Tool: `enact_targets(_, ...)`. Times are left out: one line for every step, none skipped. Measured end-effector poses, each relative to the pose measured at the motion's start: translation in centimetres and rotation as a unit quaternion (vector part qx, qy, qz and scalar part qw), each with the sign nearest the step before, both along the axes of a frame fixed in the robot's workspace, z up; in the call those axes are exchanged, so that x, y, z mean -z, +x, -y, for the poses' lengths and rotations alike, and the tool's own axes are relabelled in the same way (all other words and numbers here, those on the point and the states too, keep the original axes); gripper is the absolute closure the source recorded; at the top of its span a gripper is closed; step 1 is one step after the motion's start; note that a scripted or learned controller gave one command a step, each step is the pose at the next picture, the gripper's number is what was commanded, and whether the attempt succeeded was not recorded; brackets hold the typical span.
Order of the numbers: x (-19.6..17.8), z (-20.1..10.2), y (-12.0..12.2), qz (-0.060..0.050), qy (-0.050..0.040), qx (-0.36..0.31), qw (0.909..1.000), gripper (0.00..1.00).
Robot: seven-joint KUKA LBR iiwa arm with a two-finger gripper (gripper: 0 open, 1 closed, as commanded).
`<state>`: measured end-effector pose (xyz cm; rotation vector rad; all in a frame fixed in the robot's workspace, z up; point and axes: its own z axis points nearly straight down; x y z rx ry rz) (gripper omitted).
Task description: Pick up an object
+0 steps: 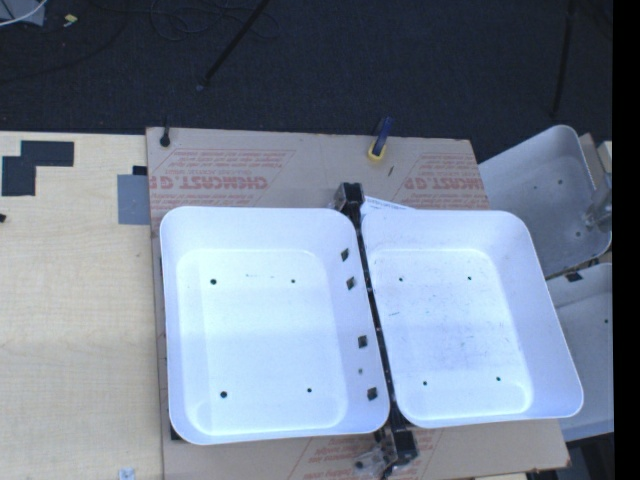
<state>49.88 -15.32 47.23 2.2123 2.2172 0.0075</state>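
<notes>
The two white bins, the left bin (190, 268) and the right bin (540, 298), sat together on the desk (70, 318), nothing was picked up yet, and I cannot tell the gripper's state.

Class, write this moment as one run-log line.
left bin: bare floor | right bin: bare floor | clamp: on board behind bins

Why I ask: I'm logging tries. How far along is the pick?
Nothing looks done yet. The left bin and right bin present plain white floors with a few small dark spots, and I can make out no object to grasp. Nothing is in hand. The whole pick is left.
</notes>
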Motion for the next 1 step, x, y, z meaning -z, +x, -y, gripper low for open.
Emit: enact_targets(-6.98,1.79,-0.37,-0.002,0.0002,0.002,1.0000,1.00)
